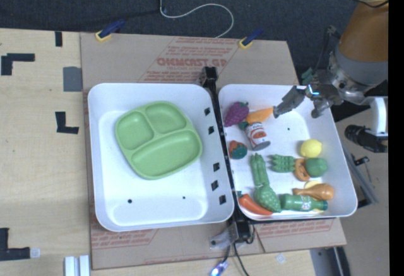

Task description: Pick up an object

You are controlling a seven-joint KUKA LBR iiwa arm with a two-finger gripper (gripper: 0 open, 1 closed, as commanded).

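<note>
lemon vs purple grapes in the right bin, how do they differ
The lemon is yellow, smooth and round; the grapes are purple and bumpy. The lemon lies near the bin's right side, touching a green fruit; the grapes lie at its upper left by the divider. Both are toy foods in the right bin.

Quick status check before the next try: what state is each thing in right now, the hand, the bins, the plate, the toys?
hand: fingers spread, nothing between them, over the right bin's upper part.
right bin: holds the toy food.
left bin: holds the green plate.
green plate: flat, right way up.
purple grapes: lying by the divider.
small can: lying tilted.
yellow ball: resting free.
green bottle: lying on its side.
</note>
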